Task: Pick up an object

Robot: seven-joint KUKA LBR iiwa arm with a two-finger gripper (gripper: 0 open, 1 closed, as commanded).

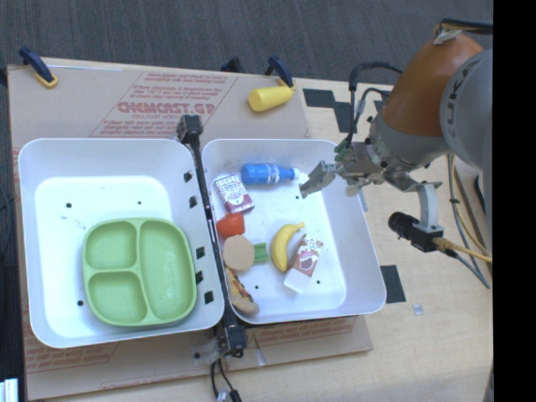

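Note:
The right bin holds several small items. A blue bottle lies at the back, with a red-and-white packet and a red piece by the left wall. A yellow banana and a small carton lie in the middle. A tan round item and a bun-like piece sit at the front left. My gripper hangs over the bin's back right, just right of the bottle's cap, and nothing shows in it.
The left bin holds a green divided plate. A yellow object lies on the cardboard behind the bins, near blue clamps. The arm and its cables occupy the right side.

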